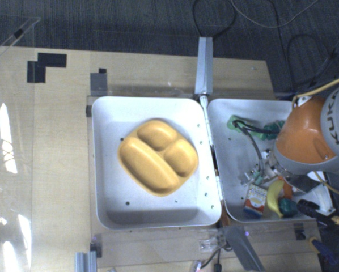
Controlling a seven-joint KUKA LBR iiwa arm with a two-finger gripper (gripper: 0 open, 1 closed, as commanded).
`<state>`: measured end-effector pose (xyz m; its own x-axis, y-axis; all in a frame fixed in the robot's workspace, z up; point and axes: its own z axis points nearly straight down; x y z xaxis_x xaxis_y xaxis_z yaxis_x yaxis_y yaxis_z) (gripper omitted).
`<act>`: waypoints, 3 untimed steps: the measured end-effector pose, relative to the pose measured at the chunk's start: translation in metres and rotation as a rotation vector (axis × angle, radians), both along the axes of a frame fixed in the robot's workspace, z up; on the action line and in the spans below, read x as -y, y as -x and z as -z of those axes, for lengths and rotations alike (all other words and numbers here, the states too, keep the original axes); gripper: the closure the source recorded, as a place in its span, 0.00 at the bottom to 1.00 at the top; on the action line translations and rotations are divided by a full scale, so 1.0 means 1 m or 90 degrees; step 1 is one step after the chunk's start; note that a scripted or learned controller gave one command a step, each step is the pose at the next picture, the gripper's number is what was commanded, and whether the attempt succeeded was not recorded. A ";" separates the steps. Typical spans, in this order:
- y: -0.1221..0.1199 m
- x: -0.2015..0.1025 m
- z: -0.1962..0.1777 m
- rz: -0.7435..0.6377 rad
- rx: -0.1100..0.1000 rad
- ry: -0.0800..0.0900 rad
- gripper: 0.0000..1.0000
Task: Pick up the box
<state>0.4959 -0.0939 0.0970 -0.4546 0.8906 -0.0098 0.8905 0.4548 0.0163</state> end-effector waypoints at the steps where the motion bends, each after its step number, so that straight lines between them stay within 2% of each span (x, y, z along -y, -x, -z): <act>1: 0.000 0.000 0.000 0.000 0.000 0.000 0.00; 2: 0.002 0.011 0.008 -0.076 -0.003 -0.002 0.00; 3: 0.002 0.002 0.009 -0.153 0.000 0.005 0.00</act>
